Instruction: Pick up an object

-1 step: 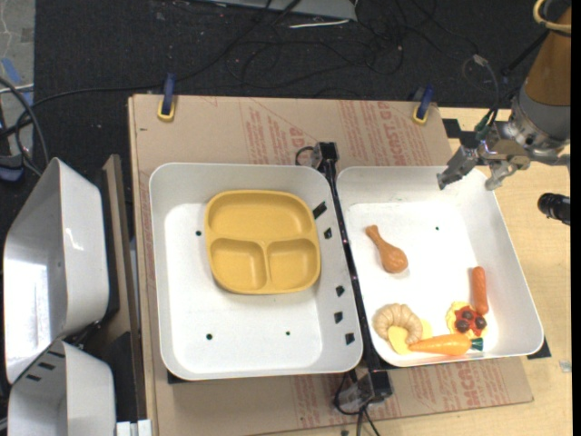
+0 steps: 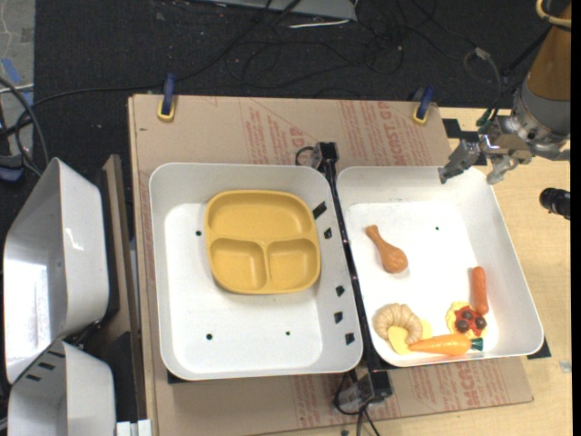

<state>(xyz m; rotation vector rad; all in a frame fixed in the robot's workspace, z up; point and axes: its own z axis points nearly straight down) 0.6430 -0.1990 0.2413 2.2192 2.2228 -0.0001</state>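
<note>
The gripper (image 2: 474, 165) hangs above the far right corner of the right bin (image 2: 427, 184), at the end of the grey arm (image 2: 545, 116) with its orange band, which reaches in from the right edge of the view. Its two fingers are spread apart, one pointing toward the bin's back rim and the other nearer the wrist, with nothing between them. The things to pick lie well apart from it, in the middle and near part of the same bin. A toy chicken drumstick (image 2: 388, 249) lies on the white floor near the bin's centre, its thin end pointing up and to the left. Toward the near rim sits a pale croissant (image 2: 398, 321), and just beside it, along the front edge, a carrot (image 2: 440, 343) lies on its side with its tip toward the croissant. A small yellow piece with dark berries (image 2: 468, 320) rests next to the carrot's thick end, and a sausage (image 2: 478, 289) stands roughly lengthwise by the bin's right wall, just above the berries. The left bin (image 2: 177, 271) holds a yellow divided plate (image 2: 263, 242) with three compartments, set in its upper middle. Both bins rest side by side on a brown cardboard sheet (image 2: 272, 125) clamped to the bench.
</note>
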